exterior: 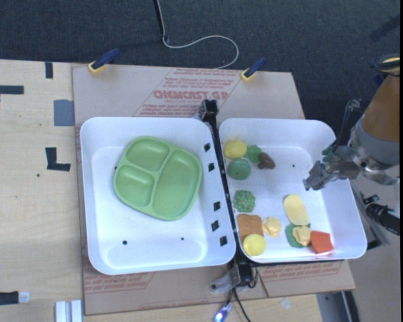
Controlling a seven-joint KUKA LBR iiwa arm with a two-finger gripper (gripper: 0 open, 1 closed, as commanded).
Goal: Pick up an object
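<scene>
Tool [317,178], grip state unreadable, at right bin [292,127] edge: you risk clipping the wall or nudging yellow piece [296,209] aside.

Bench [27,180]: light wood surface with black tape marks at the left. A cardboard sheet [188,92] with red printed lettering lies flat on it, held at the far edge by two clamps, one yellow-handled [103,60] and one blue-handled [254,68]. Two shallow white bins rest side by side on the cardboard, left bin [94,200] and right bin [309,129], their inner walls touching.
</scene>
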